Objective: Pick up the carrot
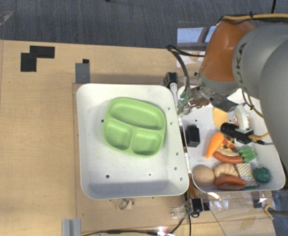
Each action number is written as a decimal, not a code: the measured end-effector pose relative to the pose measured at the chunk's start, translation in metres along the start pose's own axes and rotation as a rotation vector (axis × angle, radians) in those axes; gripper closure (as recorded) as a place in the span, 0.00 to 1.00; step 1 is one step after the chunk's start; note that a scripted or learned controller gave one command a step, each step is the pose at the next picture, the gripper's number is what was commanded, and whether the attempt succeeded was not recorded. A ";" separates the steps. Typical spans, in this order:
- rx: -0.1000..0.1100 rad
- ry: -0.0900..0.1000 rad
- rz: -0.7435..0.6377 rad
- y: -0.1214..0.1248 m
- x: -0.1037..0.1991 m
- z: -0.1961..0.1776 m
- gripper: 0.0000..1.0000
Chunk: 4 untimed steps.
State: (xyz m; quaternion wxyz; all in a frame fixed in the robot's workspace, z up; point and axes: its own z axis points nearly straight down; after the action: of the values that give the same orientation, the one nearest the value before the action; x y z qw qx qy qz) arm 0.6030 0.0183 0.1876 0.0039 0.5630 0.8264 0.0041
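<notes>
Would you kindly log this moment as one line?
grey arm: above right white bin | orange carrot: lying in that bin | green divided plate: in left white bin

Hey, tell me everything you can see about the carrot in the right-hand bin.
The carrot is a small, plain orange cone. It looks smooth and matte, like a plastic toy, and I can make out no leafy top. It lies slanted on the white floor of the right bin, with its thick end up and to the right and its tip pointing down and to the left. A red sausage lies just below its thick end and appears to touch it.
</notes>
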 end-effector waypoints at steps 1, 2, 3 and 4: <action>0.004 -0.002 0.004 -0.002 -0.003 0.001 0.00; 0.007 -0.001 -0.227 -0.077 -0.026 -0.002 0.00; 0.006 0.000 -0.267 -0.103 -0.023 0.002 0.00; 0.010 0.000 -0.246 -0.116 -0.074 0.049 0.00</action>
State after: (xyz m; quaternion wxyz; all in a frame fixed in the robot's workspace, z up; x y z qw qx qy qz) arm 0.5224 -0.0932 0.1371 0.0017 0.4574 0.8893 -0.0008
